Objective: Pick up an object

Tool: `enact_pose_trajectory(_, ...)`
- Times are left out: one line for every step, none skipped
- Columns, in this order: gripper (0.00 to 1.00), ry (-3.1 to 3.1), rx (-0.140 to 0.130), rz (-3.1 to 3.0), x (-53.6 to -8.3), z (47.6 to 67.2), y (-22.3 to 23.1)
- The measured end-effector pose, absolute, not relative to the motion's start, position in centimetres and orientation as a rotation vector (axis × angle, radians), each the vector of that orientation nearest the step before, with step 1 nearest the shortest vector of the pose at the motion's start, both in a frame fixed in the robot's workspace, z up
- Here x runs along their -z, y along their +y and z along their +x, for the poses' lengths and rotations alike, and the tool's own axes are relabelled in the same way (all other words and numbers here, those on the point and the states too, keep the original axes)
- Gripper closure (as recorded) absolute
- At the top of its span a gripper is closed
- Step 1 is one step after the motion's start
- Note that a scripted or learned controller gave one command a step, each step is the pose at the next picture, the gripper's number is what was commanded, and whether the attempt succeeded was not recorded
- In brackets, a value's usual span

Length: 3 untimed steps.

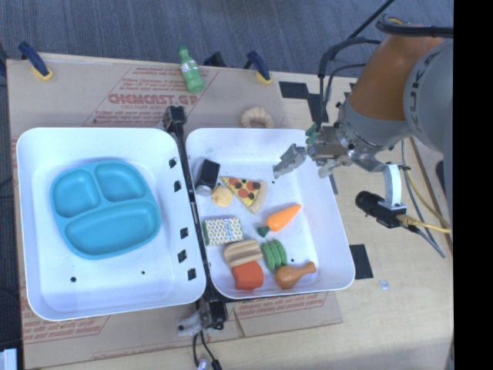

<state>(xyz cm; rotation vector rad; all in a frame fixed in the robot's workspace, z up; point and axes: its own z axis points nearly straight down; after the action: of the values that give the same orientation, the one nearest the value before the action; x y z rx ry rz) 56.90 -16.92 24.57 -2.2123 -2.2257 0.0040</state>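
Hovering: tool [286,163] hangs over upper right part of right bin [333,230], w/ nothing between its fingers; whether spread or closed, can't tell.
Nearest thing: carrot [282,217], just below tool in view, inside same bin.
Carrot axis: slanted, tip up-right, leafy end down-left.
Also close: pizza slice [245,191], to left of tool.
Next move, my guess: drop down & toward bin's near edge, fingers across carrot's width.
Left bin: blue tray [105,206], well apart.

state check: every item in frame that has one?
gripper: above right bin, holds nothing
blue divided plate: flat in left bin
pizza slice: flat in right bin
carrot: lying in right bin
green bottle: lying outside bins
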Motion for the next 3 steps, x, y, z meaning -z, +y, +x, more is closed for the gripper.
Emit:
enact_pose_trajectory(0.00, -2.538, -0.003, -1.844, -14.7, 54.8, -19.8)
enact_pose_trajectory(0.00, -2.624, -0.001, -1.722, -9.1, 53.6, -17.9)
enact_pose_trajectory(1.00, -2.628, -0.002, -1.717, -10.2, 53.6, -17.9)
